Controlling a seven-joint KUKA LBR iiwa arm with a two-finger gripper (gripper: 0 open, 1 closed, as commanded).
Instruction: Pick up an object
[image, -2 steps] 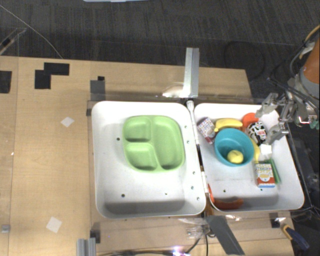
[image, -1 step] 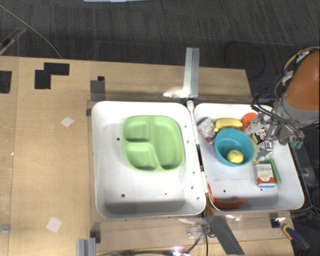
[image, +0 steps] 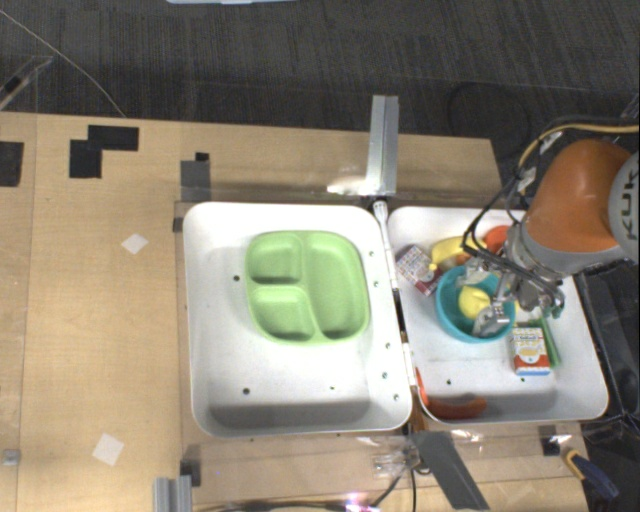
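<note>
My gripper (image: 496, 312) hangs low over the right bin (image: 585, 395), above the right part of a teal bowl (image: 450, 312). A yellow round fruit (image: 471, 298) lies in that bowl, just left of the gripper and partly hidden by it. Behind the bowl lies a yellow banana (image: 447, 250), with a small silver and red packet (image: 413, 266) to its left. A small orange and white carton (image: 530, 352) lies just right of the bowl, below the wrist. I see nothing lifted off the bin floor.
The left bin (image: 215, 330) holds a green divided plate (image: 305, 285). A flat red item (image: 455, 405) rests at the right bin's front edge. An orange-red object (image: 493, 238) sits at the back, partly behind cables. A metal post (image: 384, 145) stands behind the bins.
</note>
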